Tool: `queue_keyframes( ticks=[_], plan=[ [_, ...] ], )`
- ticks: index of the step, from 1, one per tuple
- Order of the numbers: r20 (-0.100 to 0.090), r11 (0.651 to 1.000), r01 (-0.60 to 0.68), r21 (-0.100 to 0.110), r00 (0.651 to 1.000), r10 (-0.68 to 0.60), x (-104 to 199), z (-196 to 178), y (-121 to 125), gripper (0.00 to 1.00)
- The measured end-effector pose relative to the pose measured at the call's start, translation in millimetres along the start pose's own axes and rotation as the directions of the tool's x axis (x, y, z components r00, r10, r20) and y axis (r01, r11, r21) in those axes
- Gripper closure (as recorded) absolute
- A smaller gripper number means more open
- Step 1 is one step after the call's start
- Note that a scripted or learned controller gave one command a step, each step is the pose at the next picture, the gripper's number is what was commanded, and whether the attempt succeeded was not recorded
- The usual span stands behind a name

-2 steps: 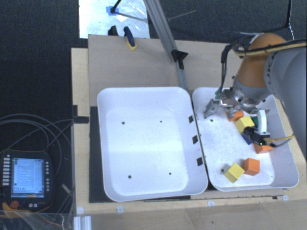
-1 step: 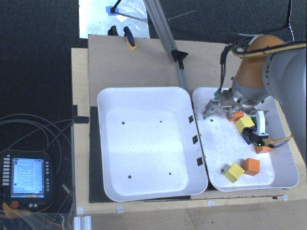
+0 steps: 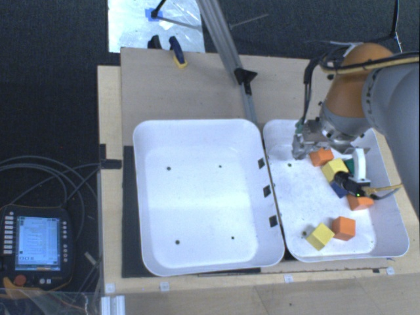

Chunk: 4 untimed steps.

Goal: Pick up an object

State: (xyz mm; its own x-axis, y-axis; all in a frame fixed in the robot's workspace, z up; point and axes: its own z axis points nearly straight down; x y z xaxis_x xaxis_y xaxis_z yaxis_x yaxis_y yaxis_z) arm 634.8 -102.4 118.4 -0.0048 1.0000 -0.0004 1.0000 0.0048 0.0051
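My gripper [image 3: 301, 147] hangs low over the far left part of the right bin [image 3: 289, 195], just left of an orange block [image 3: 321, 156]. Beside that block lie a yellow block [image 3: 335, 168], a blue block [image 3: 339, 189] and a second orange block [image 3: 360, 202], clustered under the wrist. A green piece [image 3: 350, 167] peeks out next to the yellow block. Near the bin's front sit another yellow block [image 3: 320, 235] and an orange block [image 3: 343, 228], side by side. Nothing shows between the gripper's tips.
The left bin [image 3: 147, 176] lies beside the right one, with a row of black clips along the shared rim [image 3: 268, 191]. A grey pole [image 3: 226, 41] slants over the bench's back. A teach pendant [image 3: 36, 245] with cables lies on the floor to the left.
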Motion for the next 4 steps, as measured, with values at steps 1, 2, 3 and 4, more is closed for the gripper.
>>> queue_keyframes(
  ticks=[1,2,3,4],
  plan=[
    [0.0,1.0,0.0,-0.001,1.0,0.0,2.0,-44.3,2.7,1.0],
    [0.001,1.0,0.0,-0.004,1.0,0.0,2.9,-108.0,-0.7,1.0],
    [0.0,1.0,0.0,-0.001,1.0,0.0,2.7,-141.6,0.8,1.0],
    [-0.002,1.0,0.005,0.005,1.0,-0.005,54.7,-129.9,-14.7,1.0]
  ],
)
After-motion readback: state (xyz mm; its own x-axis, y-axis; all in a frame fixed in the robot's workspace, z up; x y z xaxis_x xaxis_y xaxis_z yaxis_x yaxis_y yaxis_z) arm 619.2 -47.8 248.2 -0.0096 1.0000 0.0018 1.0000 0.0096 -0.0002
